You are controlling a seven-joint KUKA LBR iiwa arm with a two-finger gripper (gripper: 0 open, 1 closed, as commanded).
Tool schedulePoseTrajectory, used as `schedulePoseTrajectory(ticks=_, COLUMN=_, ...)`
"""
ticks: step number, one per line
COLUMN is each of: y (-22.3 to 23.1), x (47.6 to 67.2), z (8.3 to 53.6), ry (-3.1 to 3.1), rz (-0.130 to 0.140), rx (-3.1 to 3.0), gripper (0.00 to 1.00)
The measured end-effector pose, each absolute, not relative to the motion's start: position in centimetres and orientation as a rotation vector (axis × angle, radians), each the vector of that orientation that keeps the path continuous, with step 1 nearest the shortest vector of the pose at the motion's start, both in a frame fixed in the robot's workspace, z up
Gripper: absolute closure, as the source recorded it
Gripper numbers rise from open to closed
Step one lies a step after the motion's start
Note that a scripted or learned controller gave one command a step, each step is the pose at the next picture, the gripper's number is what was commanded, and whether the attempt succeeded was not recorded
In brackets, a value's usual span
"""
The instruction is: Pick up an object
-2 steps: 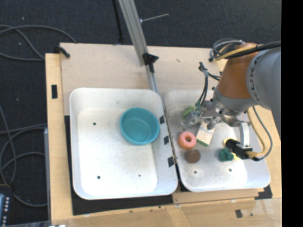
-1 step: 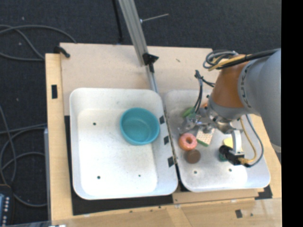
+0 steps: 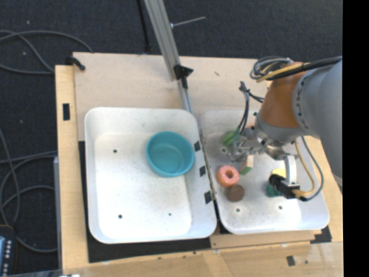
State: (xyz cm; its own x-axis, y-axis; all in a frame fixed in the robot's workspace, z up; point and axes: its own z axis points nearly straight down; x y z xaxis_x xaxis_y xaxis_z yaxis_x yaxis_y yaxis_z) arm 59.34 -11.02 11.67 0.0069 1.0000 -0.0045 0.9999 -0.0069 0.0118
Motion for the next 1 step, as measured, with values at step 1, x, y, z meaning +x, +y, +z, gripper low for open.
schedulePoseTrajectory(ticks=1, y=-11.37, x=60.13, z=16.26, ry=2.219, rz=0.006, rx=2.217, gripper=1.0)
